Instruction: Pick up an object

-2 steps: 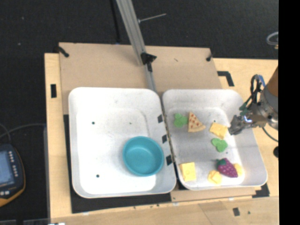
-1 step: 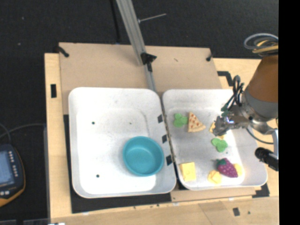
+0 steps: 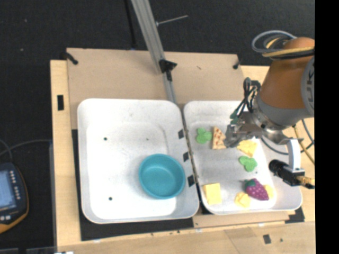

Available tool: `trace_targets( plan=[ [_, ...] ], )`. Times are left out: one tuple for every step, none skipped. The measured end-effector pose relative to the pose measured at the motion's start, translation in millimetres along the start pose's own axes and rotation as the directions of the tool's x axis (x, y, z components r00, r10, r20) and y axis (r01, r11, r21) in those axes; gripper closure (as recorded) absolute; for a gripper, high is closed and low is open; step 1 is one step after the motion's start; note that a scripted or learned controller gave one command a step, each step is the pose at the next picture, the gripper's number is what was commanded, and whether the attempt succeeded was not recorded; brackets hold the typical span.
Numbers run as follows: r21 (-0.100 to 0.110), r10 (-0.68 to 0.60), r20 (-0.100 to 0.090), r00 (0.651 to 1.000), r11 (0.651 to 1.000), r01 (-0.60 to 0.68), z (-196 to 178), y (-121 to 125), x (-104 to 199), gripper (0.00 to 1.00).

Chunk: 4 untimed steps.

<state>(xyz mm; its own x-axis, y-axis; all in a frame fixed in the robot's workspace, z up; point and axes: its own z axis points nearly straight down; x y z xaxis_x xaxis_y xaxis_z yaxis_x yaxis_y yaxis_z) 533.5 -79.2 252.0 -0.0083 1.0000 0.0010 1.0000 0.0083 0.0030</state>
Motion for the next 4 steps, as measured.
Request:
trace_targets(
  plan=[
    [0.002, 0.002, 0.0, 1.0, 1.0, -0.002, 11.3, 2.6, 50.7, 1.0],
    [0.003, 0.006, 0.001, 1.0, 1.0, -0.006, 20.8, 8.8, 102.7, 1.0],
    [0.001, 0.0, -0.001, 1.0, 1.0, 0.0, 8.2, 16.3, 160.5, 1.0],
    [0.003, 0.005, 0.002, 1.0, 1.0, -0.005, 8.7, 16.1, 156.3, 0.0]
  ],
)
